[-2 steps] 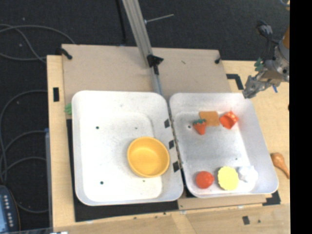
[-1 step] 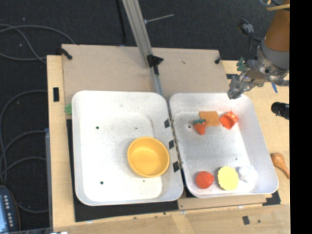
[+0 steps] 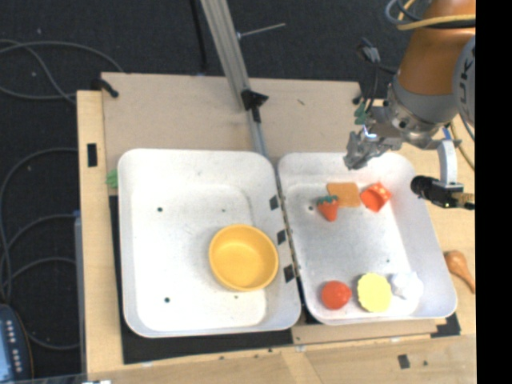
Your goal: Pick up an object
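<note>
I am hovering my hand (image 3: 358,157), its opening unclear, above the flat orange rectangular block (image 3: 343,193).
Just below me it is looking light, stiff; I am judging its short edges the best hold.

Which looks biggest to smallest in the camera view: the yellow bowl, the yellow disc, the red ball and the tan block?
1. yellow bowl
2. yellow disc
3. red ball and tan block: they look alike in size, so I won't rank them.

You see a bowl (image 3: 243,257) in the left bin (image 3: 144,214); the right bin (image 3: 416,238) beside it holds several small items.
</note>
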Robot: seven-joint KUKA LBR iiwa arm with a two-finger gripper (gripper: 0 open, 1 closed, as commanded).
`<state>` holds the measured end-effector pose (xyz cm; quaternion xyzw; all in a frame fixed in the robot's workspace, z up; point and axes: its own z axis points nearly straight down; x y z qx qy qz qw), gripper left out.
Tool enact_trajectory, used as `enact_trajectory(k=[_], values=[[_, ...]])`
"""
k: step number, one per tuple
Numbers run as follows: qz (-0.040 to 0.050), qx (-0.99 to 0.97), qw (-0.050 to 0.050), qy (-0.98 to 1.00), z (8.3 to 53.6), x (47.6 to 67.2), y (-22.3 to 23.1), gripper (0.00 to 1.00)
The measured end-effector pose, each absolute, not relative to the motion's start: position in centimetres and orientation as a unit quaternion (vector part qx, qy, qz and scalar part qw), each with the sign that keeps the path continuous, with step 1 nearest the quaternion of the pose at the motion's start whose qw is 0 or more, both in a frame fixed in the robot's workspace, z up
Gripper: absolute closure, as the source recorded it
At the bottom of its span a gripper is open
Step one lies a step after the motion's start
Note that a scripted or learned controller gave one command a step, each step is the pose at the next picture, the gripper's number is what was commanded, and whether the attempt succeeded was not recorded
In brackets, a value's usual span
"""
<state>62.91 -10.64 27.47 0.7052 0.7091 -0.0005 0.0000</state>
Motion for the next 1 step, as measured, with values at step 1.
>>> enact_trajectory(k=[1], values=[[0.0001, 0.705, 0.000, 0.710, 26.86, 61.85, -4.54, 1.00]])
